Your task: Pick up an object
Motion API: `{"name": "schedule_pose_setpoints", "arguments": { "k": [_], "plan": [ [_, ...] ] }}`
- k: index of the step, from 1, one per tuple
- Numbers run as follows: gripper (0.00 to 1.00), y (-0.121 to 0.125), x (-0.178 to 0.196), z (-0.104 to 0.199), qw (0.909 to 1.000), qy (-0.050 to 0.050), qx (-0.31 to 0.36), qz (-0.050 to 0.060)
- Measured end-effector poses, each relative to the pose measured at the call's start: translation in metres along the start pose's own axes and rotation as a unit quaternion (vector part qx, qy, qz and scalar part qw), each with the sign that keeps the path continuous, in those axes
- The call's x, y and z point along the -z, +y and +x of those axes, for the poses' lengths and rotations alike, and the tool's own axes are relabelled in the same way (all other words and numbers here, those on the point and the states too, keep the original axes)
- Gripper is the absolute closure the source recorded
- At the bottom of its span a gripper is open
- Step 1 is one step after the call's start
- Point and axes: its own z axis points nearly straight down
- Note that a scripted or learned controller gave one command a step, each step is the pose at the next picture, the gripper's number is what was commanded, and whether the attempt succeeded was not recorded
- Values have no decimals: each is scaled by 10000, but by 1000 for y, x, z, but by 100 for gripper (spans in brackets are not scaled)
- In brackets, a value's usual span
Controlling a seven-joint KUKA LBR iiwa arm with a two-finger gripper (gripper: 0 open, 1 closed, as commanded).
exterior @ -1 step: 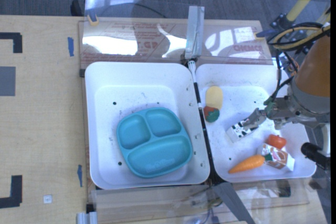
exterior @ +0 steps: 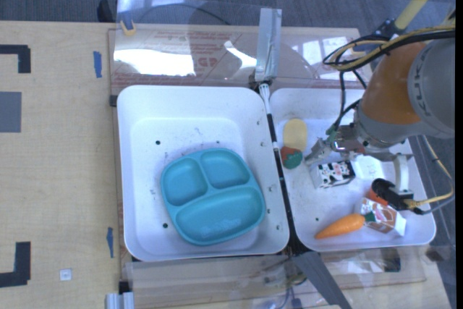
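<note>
My gripper (exterior: 328,148) hangs low in the right bin (exterior: 423,231), just above a small white box with black spots (exterior: 334,173). Left of the gripper lies a pale yellow rounded piece (exterior: 294,132), and a small red and green toy (exterior: 291,157) lies beneath that piece, against the bin's left wall. An orange carrot (exterior: 340,226) lies near the front of this bin, and a little red, green and white carton (exterior: 383,217) sits to its right. Nothing shows held in the gripper. The grey and orange arm hides the bin's back right part.
The left bin (exterior: 137,112) holds a blue divided plate (exterior: 212,195) toward its front. A clear plastic screen (exterior: 188,47) stands behind both bins. The wooden bench top (exterior: 51,177) stretches to the left.
</note>
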Motion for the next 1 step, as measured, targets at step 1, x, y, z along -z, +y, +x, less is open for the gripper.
{"name": "schedule_pose_setpoints", "arguments": {
  "k": [1],
  "plan": [
    [100, 1, 10, 0, 10000, -3, -13, -14]
  ]
}}
